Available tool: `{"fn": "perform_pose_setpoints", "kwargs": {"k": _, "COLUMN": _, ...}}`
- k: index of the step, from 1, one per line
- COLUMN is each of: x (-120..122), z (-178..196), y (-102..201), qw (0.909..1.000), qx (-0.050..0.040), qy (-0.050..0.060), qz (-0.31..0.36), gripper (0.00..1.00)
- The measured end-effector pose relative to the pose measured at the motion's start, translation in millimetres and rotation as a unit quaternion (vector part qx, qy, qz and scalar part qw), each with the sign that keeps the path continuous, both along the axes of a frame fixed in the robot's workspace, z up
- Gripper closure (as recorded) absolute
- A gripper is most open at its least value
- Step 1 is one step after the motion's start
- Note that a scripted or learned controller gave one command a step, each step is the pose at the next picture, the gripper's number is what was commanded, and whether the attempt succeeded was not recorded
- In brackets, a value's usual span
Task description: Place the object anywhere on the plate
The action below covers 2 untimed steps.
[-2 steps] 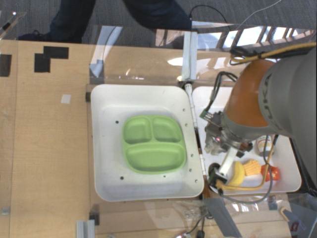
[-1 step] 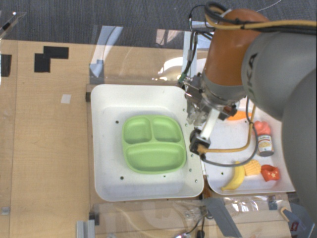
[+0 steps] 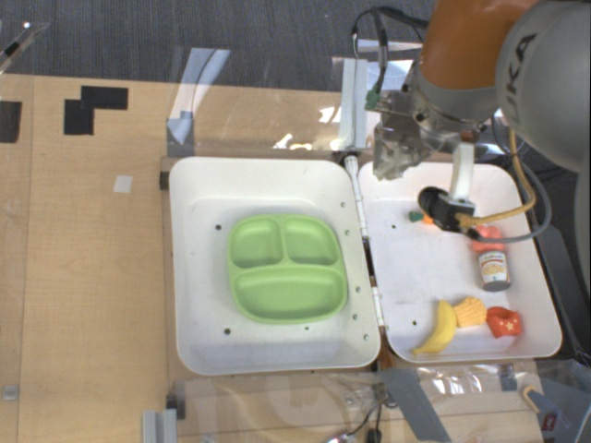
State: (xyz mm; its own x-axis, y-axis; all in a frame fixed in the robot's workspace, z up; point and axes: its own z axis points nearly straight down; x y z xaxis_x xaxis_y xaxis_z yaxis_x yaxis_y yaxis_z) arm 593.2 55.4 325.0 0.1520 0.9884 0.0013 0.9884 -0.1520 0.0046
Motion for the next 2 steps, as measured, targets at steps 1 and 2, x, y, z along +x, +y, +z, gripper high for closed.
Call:
{"fn": "perform_pose_setpoints", "kwargs": {"k": 1, "x": 23, "z": 20, "y": -79, "qw": 0.9907, "qx": -0.0013, "qy": -0.001, "qz": 0.136, "gripper": 1.0}}
{"fn": "perform_pose_setpoints", "kwargs": {"k": 2, "x": -45, "z": 112, "y": -106, "qw": 0.9819, "qx": -0.0018, "qy": -0.002, "qz": 0.189, "gripper": 1.0}}
